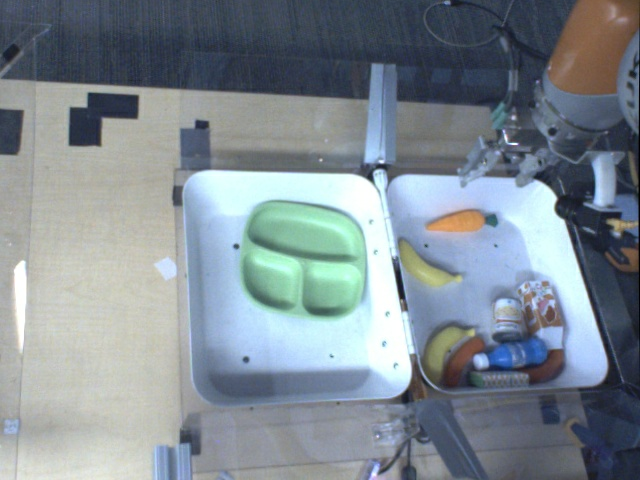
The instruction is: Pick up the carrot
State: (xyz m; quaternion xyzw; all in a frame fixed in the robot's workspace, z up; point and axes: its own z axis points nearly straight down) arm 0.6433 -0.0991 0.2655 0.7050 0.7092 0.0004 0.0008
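1. Step in hand: approach. The gripper (503,158) hangs over the far rim of the right bin (585,313), above and apart from the carrot (459,222); no grasp has begun.
2. Carrot: lies on its side on the bin floor near the far edge, green top toward the right wall, orange tip toward the divider between the bins. It lies clear of the banana (428,267), which rests nearer the divider.
3. Next move, as judged: bring the gripper toward the near side, over the carrot's middle, turn the jaws across its short width, then descend.
4. Jaws: apart, with both fingers splayed; nothing lies between them and they touch nothing.
5. Left bin (205,288): carries a green tray (302,258), not part of the task.
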